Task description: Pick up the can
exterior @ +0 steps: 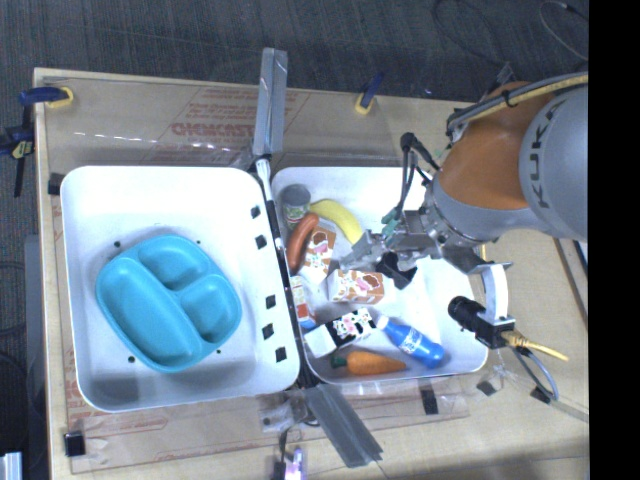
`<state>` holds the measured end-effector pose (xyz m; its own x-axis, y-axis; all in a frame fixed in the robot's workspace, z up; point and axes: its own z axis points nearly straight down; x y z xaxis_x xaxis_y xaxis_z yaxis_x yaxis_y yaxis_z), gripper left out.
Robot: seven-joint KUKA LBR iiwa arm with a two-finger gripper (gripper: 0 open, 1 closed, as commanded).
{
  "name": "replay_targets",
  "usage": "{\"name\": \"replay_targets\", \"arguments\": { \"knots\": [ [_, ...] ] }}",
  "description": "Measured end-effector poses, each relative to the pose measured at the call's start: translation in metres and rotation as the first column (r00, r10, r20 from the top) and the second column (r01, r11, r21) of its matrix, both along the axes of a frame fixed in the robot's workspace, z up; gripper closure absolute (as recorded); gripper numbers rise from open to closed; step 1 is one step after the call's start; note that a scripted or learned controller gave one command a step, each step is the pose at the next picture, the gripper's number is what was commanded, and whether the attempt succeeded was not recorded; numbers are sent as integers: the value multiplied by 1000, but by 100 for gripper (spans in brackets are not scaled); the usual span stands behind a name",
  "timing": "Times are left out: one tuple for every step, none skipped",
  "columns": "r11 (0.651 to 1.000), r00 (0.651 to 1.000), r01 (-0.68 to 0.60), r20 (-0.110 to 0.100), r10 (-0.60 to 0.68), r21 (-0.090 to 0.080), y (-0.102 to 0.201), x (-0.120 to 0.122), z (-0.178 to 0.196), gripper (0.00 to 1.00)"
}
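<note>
The can (295,204) is a small grey tin with a dark top. It stands upright in the far left corner of the right bin (470,363), beside a yellow banana (338,219). My gripper (386,252) hangs over the middle of that bin, to the right of the can and apart from it, above a small printed carton (357,286). Nothing shows as held in it.
The right bin also holds a red sausage (300,241), a blue bottle (414,341), a carrot (367,363) and a black-and-white pack (351,325). A blue divided plate (168,299) lies in the left bin (85,193). A raised divider (270,268) separates the bins.
</note>
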<state>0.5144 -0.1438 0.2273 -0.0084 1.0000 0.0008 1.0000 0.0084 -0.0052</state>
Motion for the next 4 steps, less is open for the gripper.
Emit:
{"name": "replay_targets", "arguments": {
  "knots": [
    [1000,999,-23,23,23,-6,-4,-7,-115,0],
    [984,984,175,32,-175,-15,14,21,-122,0],
    [986,985,167,44,-166,-11,17,27,-109,100],
    [998,998,-70,5,70,-2,0,7,-107,100]
  ]
}}
